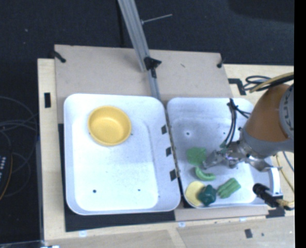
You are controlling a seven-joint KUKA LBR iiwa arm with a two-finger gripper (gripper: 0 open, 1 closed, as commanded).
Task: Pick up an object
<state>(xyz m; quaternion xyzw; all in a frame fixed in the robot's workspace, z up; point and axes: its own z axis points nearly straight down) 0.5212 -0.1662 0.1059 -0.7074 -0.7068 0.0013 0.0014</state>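
Note:
In the right bin (194, 112) lie several small items. A light green piece (196, 155) sits near the middle left, with a curved green piece (204, 175) just below it. Near the front wall are a yellow piece (193, 191), a dark teal piece (208, 195) resting against it, and a green ridged piece (228, 187). My gripper (215, 160) reaches in from the right, low over the bin, just right of the light green piece and above the curved one. Nothing is visibly held.
A yellow bowl (109, 125) stands at the back of the left bin (116, 190). A metal pole (134, 30) slants up from the bench between the bins. The arm's orange band (269, 115) hangs over the right bin's right side.

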